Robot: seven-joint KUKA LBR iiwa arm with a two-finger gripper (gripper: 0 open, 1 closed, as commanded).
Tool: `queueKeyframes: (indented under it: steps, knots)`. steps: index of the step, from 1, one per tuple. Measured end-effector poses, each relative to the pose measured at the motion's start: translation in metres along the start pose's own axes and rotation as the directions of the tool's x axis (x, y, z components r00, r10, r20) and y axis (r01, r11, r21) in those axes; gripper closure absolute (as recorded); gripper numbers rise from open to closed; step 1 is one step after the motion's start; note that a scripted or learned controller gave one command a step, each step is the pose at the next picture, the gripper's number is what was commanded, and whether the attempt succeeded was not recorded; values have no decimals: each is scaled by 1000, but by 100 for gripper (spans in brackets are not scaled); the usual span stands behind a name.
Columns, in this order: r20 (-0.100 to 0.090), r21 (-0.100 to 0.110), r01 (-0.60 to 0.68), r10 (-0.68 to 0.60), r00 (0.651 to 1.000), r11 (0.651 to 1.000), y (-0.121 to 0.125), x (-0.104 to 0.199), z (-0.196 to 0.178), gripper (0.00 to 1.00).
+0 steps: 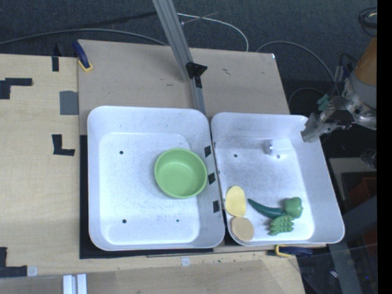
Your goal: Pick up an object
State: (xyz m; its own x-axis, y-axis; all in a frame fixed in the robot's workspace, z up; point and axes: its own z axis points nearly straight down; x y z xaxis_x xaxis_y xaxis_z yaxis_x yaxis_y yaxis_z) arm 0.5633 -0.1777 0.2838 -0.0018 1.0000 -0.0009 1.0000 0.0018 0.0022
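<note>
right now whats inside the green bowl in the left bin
Nothing visible inside the green bowl; its whole interior shows plain green. The patch of left bin floor beneath it is covered.

Your arm [366,78] comes in at the right edge of the camera view, upper half. The orange band sits at the top, partly cut off by the edge; below it is the grey wrist section. You'll find the gripper [320,126] at the arm's lower-left end, angled down and to the left. It is small and dark against the background. You can't make out the fingers well enough to judge their state. Nothing visible between them.
</note>
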Motion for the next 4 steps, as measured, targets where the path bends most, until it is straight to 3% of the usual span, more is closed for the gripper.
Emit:
queueKeyframes:
  steps: [3,4]
  knots:
    - [-2,3,5,-5,1000,1000,13,154,4,100]
    - [-2,7,4,-4,1000,1000,13,203,23,100]
